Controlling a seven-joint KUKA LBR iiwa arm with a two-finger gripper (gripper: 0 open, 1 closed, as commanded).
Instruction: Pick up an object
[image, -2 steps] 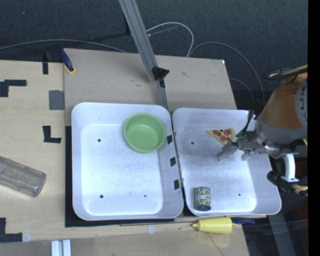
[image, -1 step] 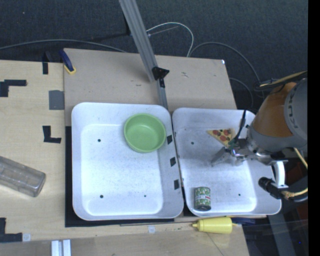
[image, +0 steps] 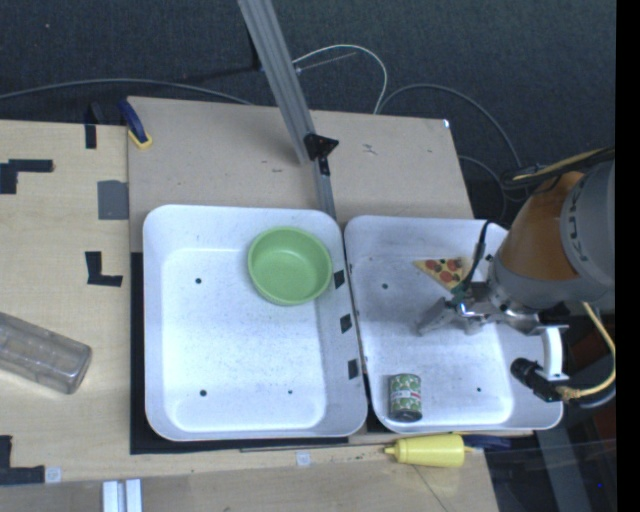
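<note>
The arm reaches in from the right, and my gripper (image: 437, 318) hangs low over the middle of the right bin (image: 385, 250). Its fingers (image: 432, 322) point left and down, spread slightly, with nothing between them. A toy pizza slice (image: 443, 268) lies just above the gripper, near the bin's back wall. A small green can (image: 404, 396) lies on its side near the bin's front edge, well below the gripper. A green bowl (image: 289, 265) sits in the left bin (image: 180, 330) at its back right.
A yellow bottle (image: 433, 451) lies on the bench just in front of the right bin. A clear plastic cup (image: 40, 354) rests on the bench at far left. A grey pole (image: 290, 90) slants down to the bins' back edge.
</note>
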